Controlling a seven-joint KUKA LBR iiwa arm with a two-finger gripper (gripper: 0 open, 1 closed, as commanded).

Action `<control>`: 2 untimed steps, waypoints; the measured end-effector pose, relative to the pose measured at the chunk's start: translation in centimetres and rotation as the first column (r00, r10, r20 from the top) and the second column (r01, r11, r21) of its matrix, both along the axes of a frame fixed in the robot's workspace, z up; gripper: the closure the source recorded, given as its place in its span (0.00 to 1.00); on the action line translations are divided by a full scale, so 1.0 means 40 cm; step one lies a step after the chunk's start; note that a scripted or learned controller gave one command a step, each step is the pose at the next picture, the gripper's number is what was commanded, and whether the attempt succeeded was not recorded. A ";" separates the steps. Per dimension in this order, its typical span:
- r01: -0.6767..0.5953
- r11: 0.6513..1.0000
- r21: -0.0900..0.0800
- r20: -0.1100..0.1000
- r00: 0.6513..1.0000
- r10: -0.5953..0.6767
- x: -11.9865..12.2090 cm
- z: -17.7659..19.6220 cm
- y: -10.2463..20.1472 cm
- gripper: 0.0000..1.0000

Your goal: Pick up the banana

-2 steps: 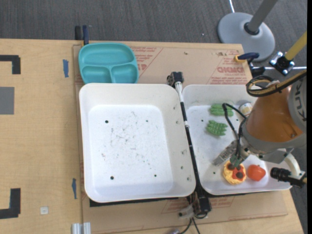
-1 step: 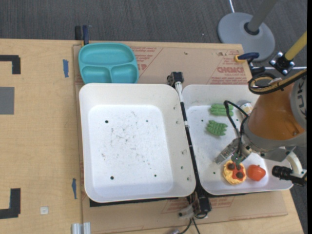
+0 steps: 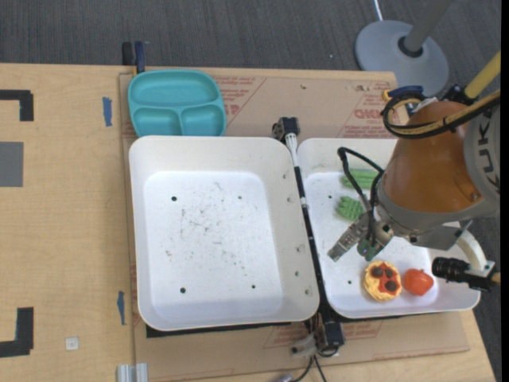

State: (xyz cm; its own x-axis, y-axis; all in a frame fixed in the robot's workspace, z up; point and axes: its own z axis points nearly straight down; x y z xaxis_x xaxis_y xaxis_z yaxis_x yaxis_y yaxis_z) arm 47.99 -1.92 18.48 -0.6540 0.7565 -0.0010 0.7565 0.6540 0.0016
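Left bin lies open; toys and arm crowd the right.

Left bin: white plastic, smooth, faint sheen, floor speckled with dark scuffs. Right bin: same white plastic. Teal divided tray: smooth moulded plastic, matt. Bench: light wood-look board, matt; cardboard sheet under bins, dull brown, red print. Arm's orange band: glossy, smooth. Tool: grey metal, dull. Red tomato toy: shiny plastic.
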 end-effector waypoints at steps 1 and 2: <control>-0.169 0.986 0.000 0.002 0.986 0.169 -0.001 0.000 0.279 1.00; -0.350 0.937 0.001 0.001 0.937 0.350 -0.001 -0.239 0.462 1.00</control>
